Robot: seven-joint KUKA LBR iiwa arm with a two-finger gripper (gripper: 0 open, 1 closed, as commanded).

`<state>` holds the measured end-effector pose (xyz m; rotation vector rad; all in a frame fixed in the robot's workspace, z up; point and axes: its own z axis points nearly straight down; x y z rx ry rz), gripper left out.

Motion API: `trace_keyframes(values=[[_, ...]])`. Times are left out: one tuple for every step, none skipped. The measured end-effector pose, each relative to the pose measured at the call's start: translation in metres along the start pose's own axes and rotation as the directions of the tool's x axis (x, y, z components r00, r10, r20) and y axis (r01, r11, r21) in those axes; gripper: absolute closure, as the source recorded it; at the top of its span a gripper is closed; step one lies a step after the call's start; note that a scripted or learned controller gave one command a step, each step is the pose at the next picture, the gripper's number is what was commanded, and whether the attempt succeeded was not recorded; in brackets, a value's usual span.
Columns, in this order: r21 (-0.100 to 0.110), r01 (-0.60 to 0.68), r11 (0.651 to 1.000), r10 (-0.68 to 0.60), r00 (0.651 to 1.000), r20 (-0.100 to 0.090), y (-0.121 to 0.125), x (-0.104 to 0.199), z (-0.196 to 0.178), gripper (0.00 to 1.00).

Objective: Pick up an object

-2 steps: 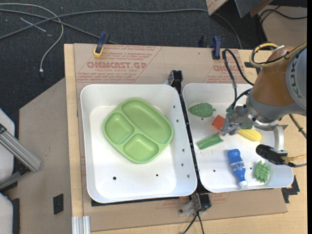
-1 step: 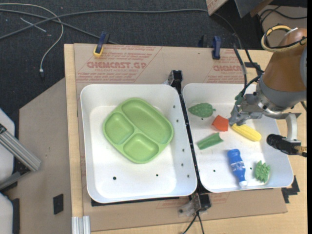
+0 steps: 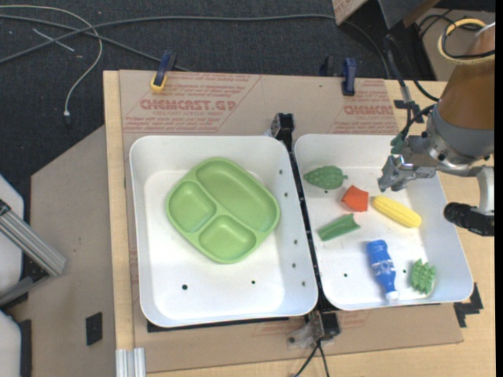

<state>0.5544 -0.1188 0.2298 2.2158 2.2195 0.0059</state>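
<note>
Camera view: gripper (image 3: 395, 174), finger state can't tell, hovers w/ yellow corn cob (image 3: 397, 211) just below it, orange block (image 3: 355, 199) beside.

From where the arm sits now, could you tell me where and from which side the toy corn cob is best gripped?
Grip the toy corn cob across its middle, coming straight down from above. It lies flat in the right bin, its long axis slanting from upper left to lower right, so the narrow width suits the pincer. The orange block sits close to its left end, so the middle is probably safer.
</note>
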Motion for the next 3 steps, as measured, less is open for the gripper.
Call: trace_keyframes(values=[[0.01,0.003,1.0,-0.003,1.0,-0.004,-0.011,0.049,0.009,1.0],[0.01,0.005,1.0,-0.005,1.0,-0.005,-0.023,0.112,0.007,1.0],[0.01,0.006,1.0,-0.006,1.0,-0.005,-0.038,0.172,0.003,1.0]])
